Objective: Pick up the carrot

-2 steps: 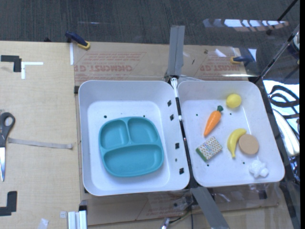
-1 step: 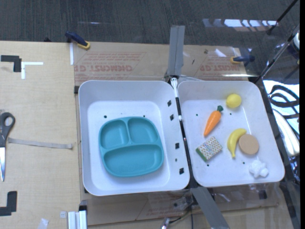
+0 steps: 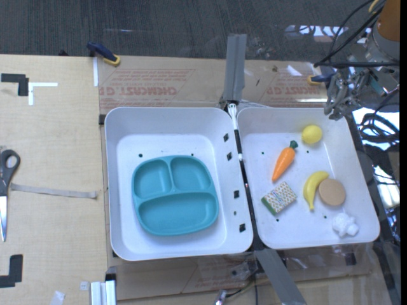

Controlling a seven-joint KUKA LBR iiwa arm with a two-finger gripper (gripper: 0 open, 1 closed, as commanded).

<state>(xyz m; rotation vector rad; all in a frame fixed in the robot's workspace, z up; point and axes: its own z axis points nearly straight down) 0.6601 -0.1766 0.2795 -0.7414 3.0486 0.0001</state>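
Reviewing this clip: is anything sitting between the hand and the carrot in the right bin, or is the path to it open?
Nothing visible blocks it. The hand hovers above the right bin's far right corner; the carrot lies apart from its neighbours. The lemon sits closest to the straight line between them, just off the carrot's green tip, so a low slanted approach might brush it.

Teal plate [image 3: 175, 196], lemon [image 3: 311, 134], banana [image 3: 311, 188]

orange carrot [image 3: 283, 160], teal plate [image 3: 175, 195], yellow banana [image 3: 313, 187]

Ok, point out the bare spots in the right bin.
Right bin: bare floor left of the carrot, and along the front between the sponge and white lump. Crowded around the banana, cookie and lemon.
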